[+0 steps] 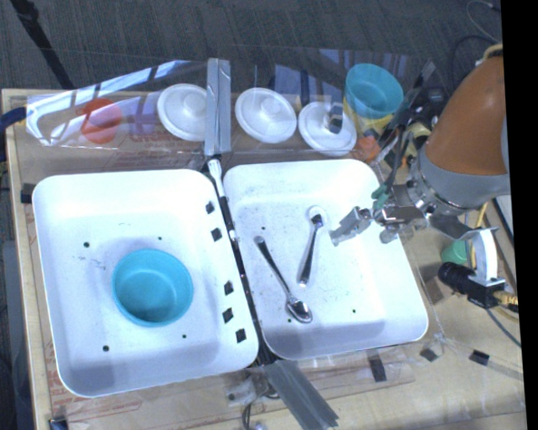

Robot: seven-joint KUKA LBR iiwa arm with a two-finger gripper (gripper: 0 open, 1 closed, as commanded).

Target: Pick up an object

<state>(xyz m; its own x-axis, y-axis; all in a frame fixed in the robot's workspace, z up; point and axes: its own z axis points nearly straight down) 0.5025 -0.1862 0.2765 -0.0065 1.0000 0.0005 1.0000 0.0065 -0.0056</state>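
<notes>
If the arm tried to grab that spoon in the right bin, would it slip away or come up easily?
The spoon looks like shiny metal, so it is probably stiff and rather slippery between fingers. It lies flat on the bin floor, with its thin handle crossing a second utensil, so gripping it is likely awkward, and the other piece may shift. It should not roll far.

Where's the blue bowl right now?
The blue bowl sits in the left bin, near its middle, across the divider from the two spoons.
</notes>
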